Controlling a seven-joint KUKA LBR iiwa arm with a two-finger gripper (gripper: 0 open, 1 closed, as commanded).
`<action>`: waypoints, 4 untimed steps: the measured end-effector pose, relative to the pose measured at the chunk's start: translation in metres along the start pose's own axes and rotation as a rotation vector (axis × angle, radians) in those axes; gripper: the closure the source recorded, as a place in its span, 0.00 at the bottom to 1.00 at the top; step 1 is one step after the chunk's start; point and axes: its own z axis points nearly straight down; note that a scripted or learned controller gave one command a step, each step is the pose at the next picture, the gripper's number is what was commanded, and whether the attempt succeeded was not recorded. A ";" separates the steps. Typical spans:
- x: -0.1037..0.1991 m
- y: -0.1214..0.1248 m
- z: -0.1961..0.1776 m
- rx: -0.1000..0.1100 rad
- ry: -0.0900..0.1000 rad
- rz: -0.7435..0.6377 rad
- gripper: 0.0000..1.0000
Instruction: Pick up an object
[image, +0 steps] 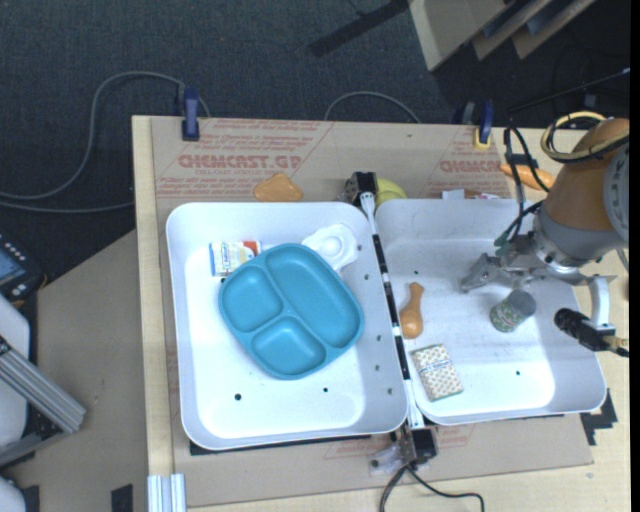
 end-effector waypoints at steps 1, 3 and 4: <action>-0.009 -0.059 -0.005 -0.006 -0.001 -0.001 0.00; 0.079 0.008 -0.006 -0.018 0.000 -0.014 1.00; 0.145 0.009 -0.135 -0.028 -0.001 -0.014 1.00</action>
